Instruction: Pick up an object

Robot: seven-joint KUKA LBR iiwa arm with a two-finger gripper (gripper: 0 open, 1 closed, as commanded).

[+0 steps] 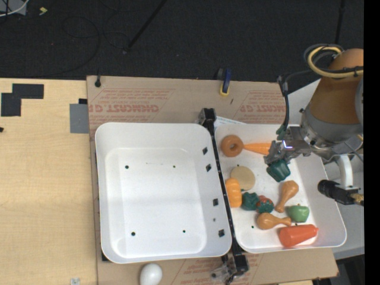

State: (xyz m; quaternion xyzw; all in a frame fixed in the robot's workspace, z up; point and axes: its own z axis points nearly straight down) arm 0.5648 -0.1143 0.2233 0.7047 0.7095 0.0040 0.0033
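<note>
Robot lab: arm [335, 100], bench bins [113, 159]

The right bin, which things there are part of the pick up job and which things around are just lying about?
Part of the job:
- gripper, over the right bin
- dark green piece, right at the gripper
- toy carrot
- red pepper
- green apple
- round tan piece

Lying about:
- left bin
- white ball
- blue clamp

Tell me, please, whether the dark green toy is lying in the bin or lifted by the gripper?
Cannot tell for certain: the dark green toy sits directly under the gripper, above the right bin.
</note>
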